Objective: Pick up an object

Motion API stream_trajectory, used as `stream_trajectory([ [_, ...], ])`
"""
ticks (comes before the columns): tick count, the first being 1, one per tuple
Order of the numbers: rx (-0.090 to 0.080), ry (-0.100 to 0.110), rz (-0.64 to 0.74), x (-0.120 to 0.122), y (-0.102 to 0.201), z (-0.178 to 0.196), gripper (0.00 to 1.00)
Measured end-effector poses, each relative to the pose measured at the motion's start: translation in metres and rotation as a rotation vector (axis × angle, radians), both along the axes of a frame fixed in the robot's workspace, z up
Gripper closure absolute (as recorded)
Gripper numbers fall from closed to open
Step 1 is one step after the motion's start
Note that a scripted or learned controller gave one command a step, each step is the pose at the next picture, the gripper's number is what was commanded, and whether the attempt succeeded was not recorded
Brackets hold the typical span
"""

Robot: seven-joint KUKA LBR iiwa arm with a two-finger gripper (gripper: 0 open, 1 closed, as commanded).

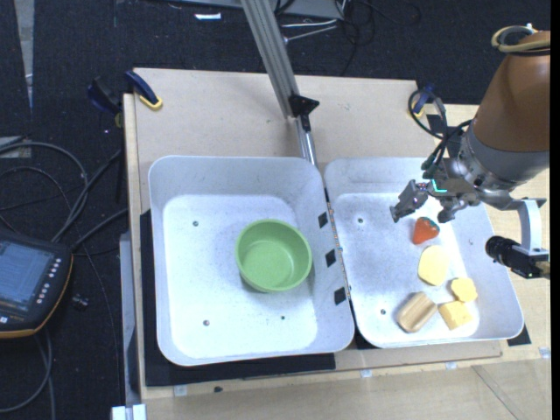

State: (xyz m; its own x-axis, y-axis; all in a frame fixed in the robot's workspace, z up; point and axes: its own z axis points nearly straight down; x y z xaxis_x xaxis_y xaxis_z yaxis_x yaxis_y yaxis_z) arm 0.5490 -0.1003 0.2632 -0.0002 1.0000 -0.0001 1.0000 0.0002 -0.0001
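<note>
From the fixed camera looking down at a slant, a pale wooden worktop (227,116) carries two shallow white bins side by side. The left bin (184,322) holds a single green bowl (274,255), upright and set a little right of the bin's middle, well apart from the walls. The right bin (376,234) holds a loose cluster along its right half: a small red-orange piece (425,230) at the top, a rounded pale yellow piece (432,266) just below it, then a yellow block (464,289) and another yellow block (453,314) near the bin's lower right, with a tan cylinder (415,311) lying tilted just left of those two blocks. The arm (512,103) reaches in from the right, its orange band above the grey wrist, and the hand (426,201) hangs over the upper part of the right bin — its dark fingers (405,206) look spread, one prong left of the red-orange piece and the other to the right of it, with nothing visibly between them. The red-orange piece sits just beneath the hand, on the bin floor as far as the slant allows one to tell. A grey metal pole (273,51) runs down from the top of the view to the gap between the bins, and a handheld control pendant (26,283) lies off the worktop at the left edge — cables trail across the dark floor around it.
</note>
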Motion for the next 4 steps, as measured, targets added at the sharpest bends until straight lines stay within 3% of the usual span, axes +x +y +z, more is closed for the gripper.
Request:
stream_trajectory([
  [1,0.0,0.0,0.0,0.0,0.0,0.0,0.0],
  [4,0.001,0.004,0.0,-0.015,0.004,-0.163,0.0],
])
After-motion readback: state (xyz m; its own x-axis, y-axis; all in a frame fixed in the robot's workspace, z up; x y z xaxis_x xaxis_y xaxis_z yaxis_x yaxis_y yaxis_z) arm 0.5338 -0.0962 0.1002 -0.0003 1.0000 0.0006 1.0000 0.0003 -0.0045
